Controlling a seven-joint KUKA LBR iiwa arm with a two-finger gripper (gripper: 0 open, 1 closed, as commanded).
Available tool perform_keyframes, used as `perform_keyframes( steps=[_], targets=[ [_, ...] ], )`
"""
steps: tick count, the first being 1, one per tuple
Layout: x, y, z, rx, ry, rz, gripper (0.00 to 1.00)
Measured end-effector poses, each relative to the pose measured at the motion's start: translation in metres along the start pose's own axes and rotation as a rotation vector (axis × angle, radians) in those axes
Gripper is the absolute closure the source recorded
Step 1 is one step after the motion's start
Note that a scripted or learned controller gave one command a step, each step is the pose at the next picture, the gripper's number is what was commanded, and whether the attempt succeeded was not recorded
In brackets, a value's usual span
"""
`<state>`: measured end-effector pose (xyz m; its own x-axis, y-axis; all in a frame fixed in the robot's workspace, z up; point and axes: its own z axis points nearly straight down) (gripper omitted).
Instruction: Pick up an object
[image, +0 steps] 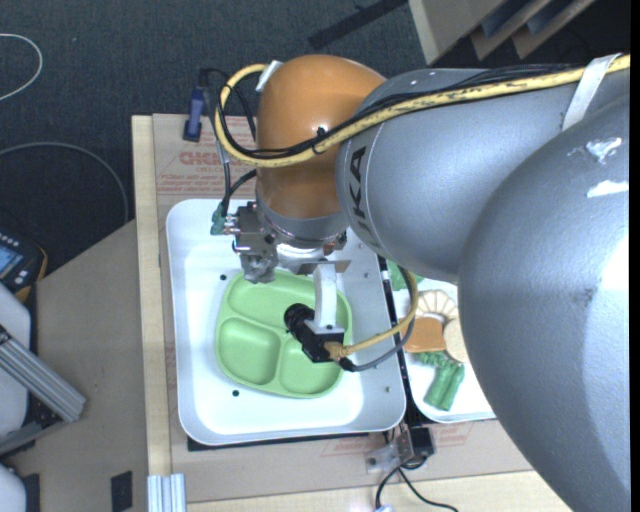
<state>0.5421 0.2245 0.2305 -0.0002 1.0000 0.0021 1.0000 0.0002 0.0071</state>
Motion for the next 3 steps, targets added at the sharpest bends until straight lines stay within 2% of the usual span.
perform_keyframes(
  steps=[1, 2, 3],
  targets=[
    [-0.001, 0.066, 0.020, 0.003, -0.002, 0.002, 1.00],
    [0.000, 0.001, 0.024, 0.015, -0.003, 0.000, 1.00],
    [0.000, 0.001, 0.048, 0.013, -0.003, 0.001, 1.00]
  ],
)
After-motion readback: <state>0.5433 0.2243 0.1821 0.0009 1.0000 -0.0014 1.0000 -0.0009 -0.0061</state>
